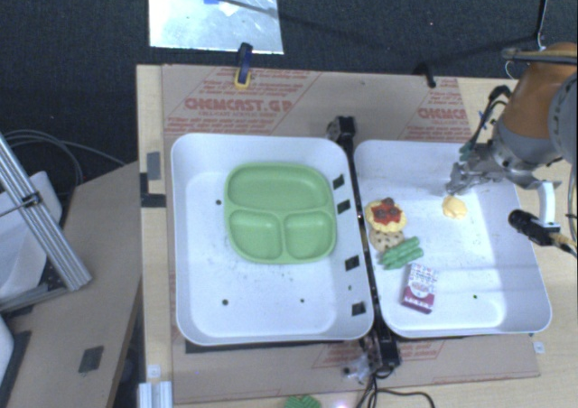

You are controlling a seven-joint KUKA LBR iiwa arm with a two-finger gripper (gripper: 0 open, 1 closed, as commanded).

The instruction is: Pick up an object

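Bench (298,90): brown board on dark floor.
Left bin (194,244): green tray (278,214).
Right bin (506,293): yellow piece (455,208), pizza (386,214), beans (401,253), red box (420,288).
Gripper (457,182): above yellow piece; fingers' state unclear.

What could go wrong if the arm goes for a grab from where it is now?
The hand sits just above and beside the small yellow piece in the right bin; a descent slightly off-centre could nudge it away rather than catch it. That piece looks small and rounded, so it may slip out of a pinch. The pizza toy, green beans and red box lie close together, so a grab there might snag two at once.
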